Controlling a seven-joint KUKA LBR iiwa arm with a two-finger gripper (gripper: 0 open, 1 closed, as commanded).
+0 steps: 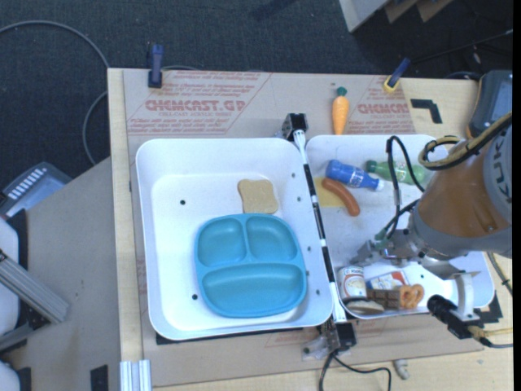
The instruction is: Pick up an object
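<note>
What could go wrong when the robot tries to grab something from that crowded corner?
The gripper hangs over the right bin, near a tight pile: a small can, a pretzel and other bits. It might pinch two things at once or knock one aside. The pile sits against the bin's near wall, so a finger may hit that wall. The black cable loops above the blue bottle and the hot dog and could snag.

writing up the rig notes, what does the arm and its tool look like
The arm is a thick rounded body, grey at the upper segment with a broad orange band across the wrist section. A black cable loops up from its side, joined by a yellowish one near the top. The tool is a small metallic grey assembly, and a white housing with black fittings projects below it.
</note>
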